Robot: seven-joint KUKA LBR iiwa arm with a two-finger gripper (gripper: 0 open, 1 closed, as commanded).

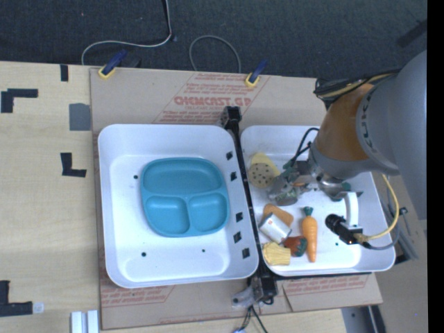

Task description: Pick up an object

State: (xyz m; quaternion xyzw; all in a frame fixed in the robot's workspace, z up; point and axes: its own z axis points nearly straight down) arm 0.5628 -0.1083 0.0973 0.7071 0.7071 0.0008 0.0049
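Hovering gripper (286, 188) beside pale perforated round toy (262, 170); grip state unclear, perhaps obscured.

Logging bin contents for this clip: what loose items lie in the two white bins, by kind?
Blue three-compartment plastic plate, left bin: 1
Orange toy carrot, right bin: 1
Yellow toy corn piece, right bin: 1
Pale round holed disc, right bin: 1
Unclear small toys: about 3
Total: about 7

Arm over right white bin (386, 254)
Gripper (288, 188) low beside pale round perforated piece (261, 170); orange plastic carrot (310, 238) nearer the bin's front edge; blue sectioned plate (184, 195) in left white bin (114, 207).
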